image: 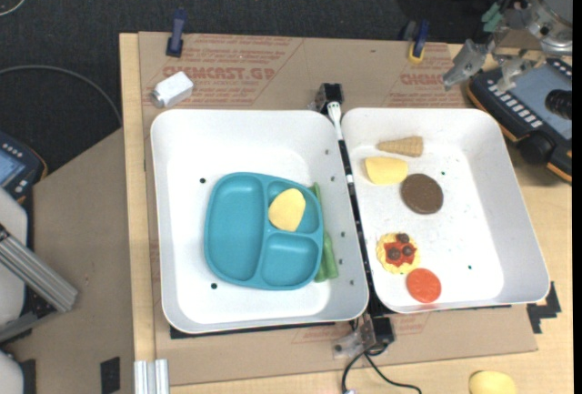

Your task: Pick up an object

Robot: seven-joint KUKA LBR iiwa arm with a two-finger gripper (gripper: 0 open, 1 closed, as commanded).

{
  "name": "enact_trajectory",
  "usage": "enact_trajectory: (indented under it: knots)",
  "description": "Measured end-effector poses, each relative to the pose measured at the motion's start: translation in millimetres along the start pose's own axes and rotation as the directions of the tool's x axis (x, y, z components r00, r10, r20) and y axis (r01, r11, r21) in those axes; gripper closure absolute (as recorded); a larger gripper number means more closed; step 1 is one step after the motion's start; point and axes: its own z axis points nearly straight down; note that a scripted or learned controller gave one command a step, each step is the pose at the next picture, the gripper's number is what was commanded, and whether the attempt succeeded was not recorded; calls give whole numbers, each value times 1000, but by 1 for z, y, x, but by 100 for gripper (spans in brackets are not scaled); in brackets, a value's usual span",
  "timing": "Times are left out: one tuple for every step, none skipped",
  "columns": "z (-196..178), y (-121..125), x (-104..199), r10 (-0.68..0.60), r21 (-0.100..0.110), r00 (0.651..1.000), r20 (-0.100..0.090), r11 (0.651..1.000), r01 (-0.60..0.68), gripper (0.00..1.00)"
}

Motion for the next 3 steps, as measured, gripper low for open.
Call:
enact_trajectory:
  knots:
    - [-150,21,-96,5,-13,1000,10,1000,-5,0]
    - [-87,21,20,-12,12,1000,-7,1000,13,0]
    - [-227,-22,8,-2,-9,1000,1,1000,2,0]
